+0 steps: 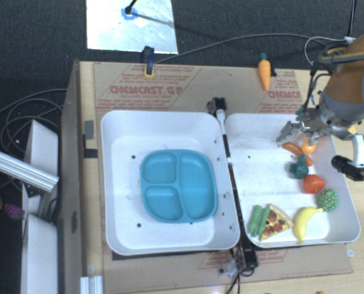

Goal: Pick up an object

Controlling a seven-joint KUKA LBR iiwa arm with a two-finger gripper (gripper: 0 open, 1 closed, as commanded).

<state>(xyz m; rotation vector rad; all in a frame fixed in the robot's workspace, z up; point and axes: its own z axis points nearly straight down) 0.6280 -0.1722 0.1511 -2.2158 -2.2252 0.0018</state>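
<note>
The right bin (255, 146) holds several toy foods. An orange carrot-like piece (292, 147) and a small orange piece (309, 146) lie near its far right side. Nearer the front are a dark green piece (300, 168), a red tomato (313, 183), a bumpy green fruit (328, 199), a yellow banana (303, 220), a pizza slice (275, 221) and green pods (256, 219). My gripper (299, 133) hangs just above and behind the two orange pieces, reaching in from the right. I see nothing lifted in it.
The left bin (117, 164) holds a blue divided plate (178, 185). A toy carrot (265, 73) lies on the bench behind the right bin. A blue and yellow clamp (148, 60) sits at the bench's back edge. The divider (226, 158) separates the bins.
</note>
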